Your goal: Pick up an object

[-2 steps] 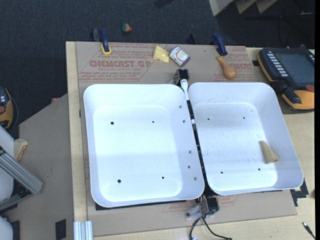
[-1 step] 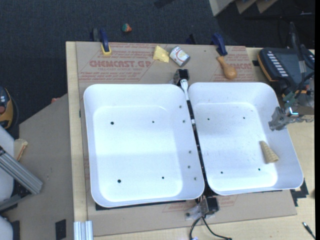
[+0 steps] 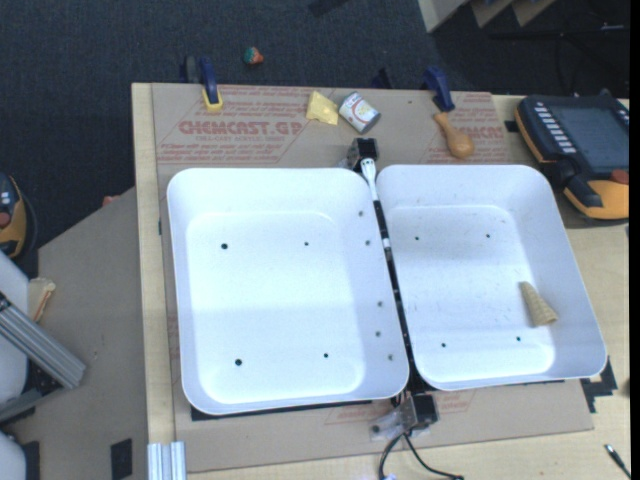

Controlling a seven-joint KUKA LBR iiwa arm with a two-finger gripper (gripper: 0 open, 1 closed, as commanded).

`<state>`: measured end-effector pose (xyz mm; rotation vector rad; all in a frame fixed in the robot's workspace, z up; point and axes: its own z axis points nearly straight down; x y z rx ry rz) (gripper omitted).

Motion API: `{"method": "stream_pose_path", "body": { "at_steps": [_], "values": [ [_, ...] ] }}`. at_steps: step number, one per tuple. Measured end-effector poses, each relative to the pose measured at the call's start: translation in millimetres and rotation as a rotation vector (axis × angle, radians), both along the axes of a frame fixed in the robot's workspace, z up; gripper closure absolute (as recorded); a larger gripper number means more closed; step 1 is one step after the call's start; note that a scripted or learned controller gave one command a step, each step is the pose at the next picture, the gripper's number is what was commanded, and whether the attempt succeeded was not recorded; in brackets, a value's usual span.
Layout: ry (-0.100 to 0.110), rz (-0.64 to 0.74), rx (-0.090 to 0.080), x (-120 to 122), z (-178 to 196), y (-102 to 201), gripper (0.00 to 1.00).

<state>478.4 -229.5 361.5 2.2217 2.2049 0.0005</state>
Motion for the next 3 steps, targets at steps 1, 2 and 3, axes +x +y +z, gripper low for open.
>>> {"method": "stream_pose_path", "body": {
  "at_steps": [1, 2, 3],
  "values": [
    [0.017, 0.02, 0.014, 0.7, -77.5, 136.0, 1.0],
    [-0.003, 0.002, 0.001, 1.2, 11.0, 63.0, 1.0],
    [0.018, 0.02, 0.013, 0.3, -77.9, 186.8, 1.0]
  ]
}}
